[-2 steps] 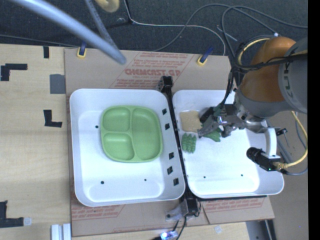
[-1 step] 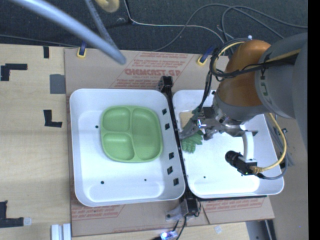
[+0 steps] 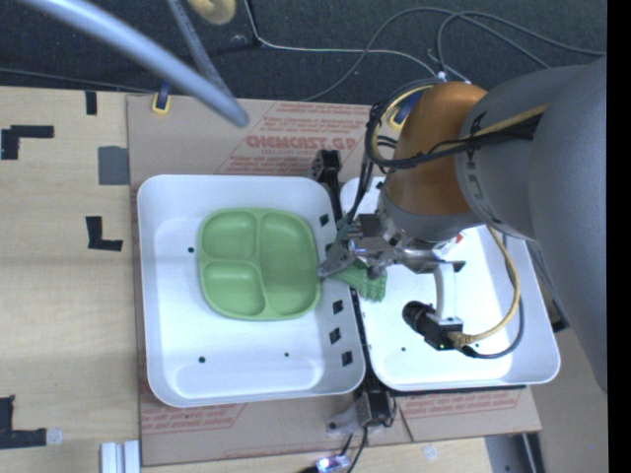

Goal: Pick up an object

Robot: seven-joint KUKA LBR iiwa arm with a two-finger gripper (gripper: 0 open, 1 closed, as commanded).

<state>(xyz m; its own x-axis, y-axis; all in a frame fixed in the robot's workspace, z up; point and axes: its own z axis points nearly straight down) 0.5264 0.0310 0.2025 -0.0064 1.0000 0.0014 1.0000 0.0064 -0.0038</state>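
Camera view: you are looking down at a slant on two white bins set side by side on a cardboard sheet, which lies on the pale wooden counter.
Left bin: it holds a green divided plate, lying flat and right way up, nearer the bin's far and right sides.
Right bin: a small green object lies at its left edge, right against the rims where the two bins meet. It is too small and too covered for you to name it more closely.
Arm: grey with its orange band, it reaches in from the right and covers much of the right bin.
Gripper: it is low over the meeting rims of the two bins, just beside the plate's right edge and directly above the small green object.
Gripper state: you cannot tell from here whether it is wide, narrow or holding anything; the wrist hides its working end.
Contact: the small green object is touching or nearly touching the gripper's underside, and you cannot tell which.
Background: thin cables run over the dark floor beyond the counter.
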